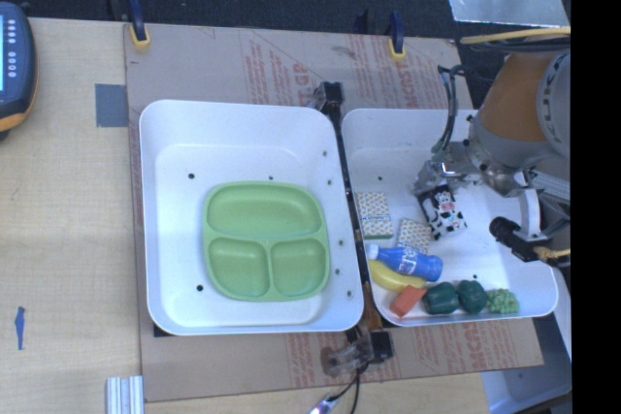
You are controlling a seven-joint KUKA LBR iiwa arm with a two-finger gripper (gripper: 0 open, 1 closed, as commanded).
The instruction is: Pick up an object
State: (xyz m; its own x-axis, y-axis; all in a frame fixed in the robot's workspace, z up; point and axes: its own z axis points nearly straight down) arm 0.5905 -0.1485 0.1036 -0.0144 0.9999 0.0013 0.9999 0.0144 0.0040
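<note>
A robotics lab is showing here: two white bins (pixel 155 208) are sitting on cardboard (pixel 252 63) clamped to a wooden bench (pixel 58 238), a control pendant (pixel 15 63) is lying at ten o'clock, and toy items are crowding the right bin.

Arm (pixel 524 111): enters from the right edge, grey body, orange band above the wrist.
Wrist: angled down and leftward.
Gripper (pixel 439 194): low, at the arm's left end.
</note>
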